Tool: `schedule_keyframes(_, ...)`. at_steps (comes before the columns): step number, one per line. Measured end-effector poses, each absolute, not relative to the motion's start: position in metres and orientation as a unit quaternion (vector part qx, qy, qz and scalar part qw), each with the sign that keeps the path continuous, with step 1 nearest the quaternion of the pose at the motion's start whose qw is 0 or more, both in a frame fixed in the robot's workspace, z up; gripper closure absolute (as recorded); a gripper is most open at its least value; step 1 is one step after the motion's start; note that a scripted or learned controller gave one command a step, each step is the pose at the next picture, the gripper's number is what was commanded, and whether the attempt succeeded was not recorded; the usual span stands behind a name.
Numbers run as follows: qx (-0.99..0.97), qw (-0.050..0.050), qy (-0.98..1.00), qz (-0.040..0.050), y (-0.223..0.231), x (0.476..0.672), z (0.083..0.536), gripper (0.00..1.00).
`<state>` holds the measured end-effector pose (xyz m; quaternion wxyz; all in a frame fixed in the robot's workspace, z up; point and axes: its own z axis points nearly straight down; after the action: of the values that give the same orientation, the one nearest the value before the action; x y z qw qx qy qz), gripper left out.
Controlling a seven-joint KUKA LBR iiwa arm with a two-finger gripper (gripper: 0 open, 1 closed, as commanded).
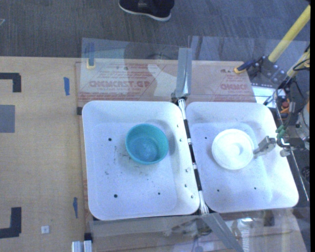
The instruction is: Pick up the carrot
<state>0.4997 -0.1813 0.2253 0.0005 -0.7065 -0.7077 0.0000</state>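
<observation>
Carrot: location cannot be told; possibly hidden inside teal bowl [146,143], centre of left bin [98,197]. White plate [233,148] lies in right bin [275,192], right of centre frame. Gripper [261,147] at plate's right edge, carrying nothing; finger state cannot be told. Judged step: search or approach. Next move calls for locating carrot first.

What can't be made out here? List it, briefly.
Camera view:
- Arm: cut off by the right edge.
- Gripper: small and blurred against the right bin.
- Bin floor under the plate and the bowl: hidden by them.
- Shoe: cut off by the top edge.
</observation>
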Motion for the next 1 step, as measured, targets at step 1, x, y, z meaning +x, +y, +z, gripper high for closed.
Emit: schedule_keyframes(1,-0.519,-0.003,-0.855,-0.0003,-0.2245,0.4843,0.3219,0.0)
